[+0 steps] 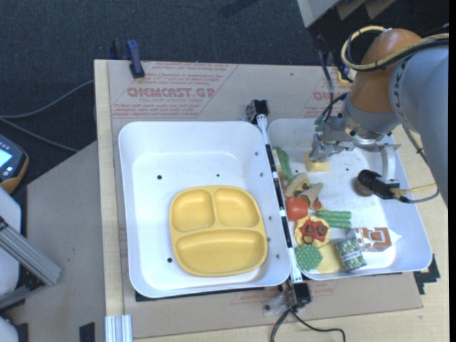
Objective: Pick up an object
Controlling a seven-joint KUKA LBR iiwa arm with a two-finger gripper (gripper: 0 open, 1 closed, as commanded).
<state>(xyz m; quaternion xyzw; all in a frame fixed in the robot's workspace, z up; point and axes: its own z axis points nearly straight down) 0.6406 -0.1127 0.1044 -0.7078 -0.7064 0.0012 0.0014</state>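
My gripper hangs low over the far part of the right bin, at the end of the grey arm with its orange band. Just under its tip, touching or nearly touching it, lies a small yellow wedge. Down the bin's left and front sides lie several toy foods: a long green pod, a brown-and-yellow piece, a red tomato, a green cucumber, a red-and-yellow slice, a round green piece, a green can and a white-and-orange packet.
The left bin holds a yellow divided plate near its front. The two bins meet along a raised rim. A blue clamp stands on the bench's far left corner.
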